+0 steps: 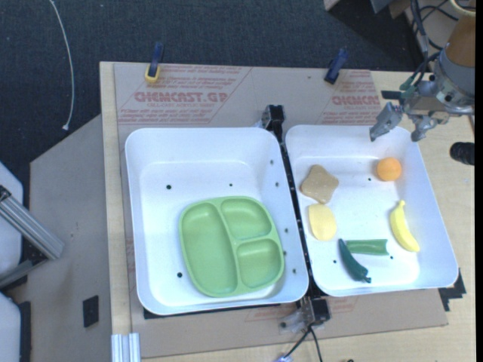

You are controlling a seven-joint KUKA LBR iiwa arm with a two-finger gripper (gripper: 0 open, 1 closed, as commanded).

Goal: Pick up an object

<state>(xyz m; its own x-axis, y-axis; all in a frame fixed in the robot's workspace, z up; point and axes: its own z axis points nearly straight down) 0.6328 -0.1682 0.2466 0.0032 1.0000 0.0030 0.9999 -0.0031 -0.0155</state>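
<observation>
My gripper (402, 127) hangs open above the far edge of the right bin (434, 277), with nothing between its fingers. An orange ball (389, 170) lies just in front of it and a little below. Further left sits a tan bread-like piece (320, 184), with a pale yellow lump (322, 222) in front of it. A yellow banana (404, 228) lies along the bin's right side. A green pepper-like object (361, 254) rests near the front edge.
The left bin (151, 172) holds a green divided plate (230, 243). Black clamps (273, 116) join the bins at the back and front. Blue clips (336, 65) pin the cardboard sheet under the bins.
</observation>
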